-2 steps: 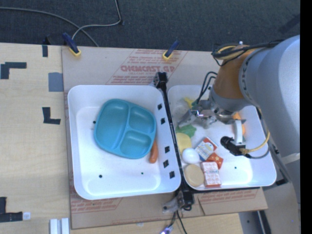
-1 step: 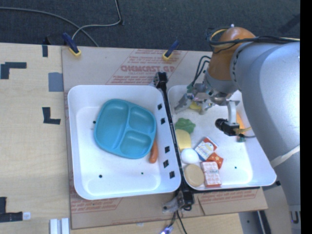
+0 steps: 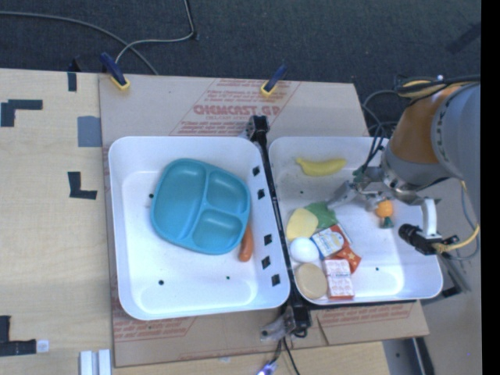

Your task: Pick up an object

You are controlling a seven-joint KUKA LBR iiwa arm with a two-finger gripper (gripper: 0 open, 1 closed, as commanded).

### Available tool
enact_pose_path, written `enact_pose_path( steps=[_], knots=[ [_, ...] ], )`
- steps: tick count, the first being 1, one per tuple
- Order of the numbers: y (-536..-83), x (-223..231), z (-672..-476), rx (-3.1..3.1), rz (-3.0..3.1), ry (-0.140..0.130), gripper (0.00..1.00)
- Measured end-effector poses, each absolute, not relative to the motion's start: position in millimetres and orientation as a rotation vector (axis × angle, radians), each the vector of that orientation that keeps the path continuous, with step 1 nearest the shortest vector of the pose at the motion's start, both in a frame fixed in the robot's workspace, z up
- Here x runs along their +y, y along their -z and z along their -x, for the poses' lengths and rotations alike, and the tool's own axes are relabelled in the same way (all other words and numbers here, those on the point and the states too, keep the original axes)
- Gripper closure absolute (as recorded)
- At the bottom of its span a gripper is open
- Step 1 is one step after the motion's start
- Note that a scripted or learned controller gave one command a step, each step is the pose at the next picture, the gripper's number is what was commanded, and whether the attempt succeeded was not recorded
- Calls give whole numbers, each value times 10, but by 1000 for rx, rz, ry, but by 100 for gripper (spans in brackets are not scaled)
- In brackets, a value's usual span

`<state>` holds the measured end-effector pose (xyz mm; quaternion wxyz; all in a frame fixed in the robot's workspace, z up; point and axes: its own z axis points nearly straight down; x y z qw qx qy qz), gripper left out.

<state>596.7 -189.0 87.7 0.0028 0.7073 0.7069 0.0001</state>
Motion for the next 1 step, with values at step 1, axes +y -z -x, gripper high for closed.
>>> enact_pose_path(
  steps=[1],
  knots=[
    [-1096,-2166,-6503,2231,-2219,-13,0]
  ],
)
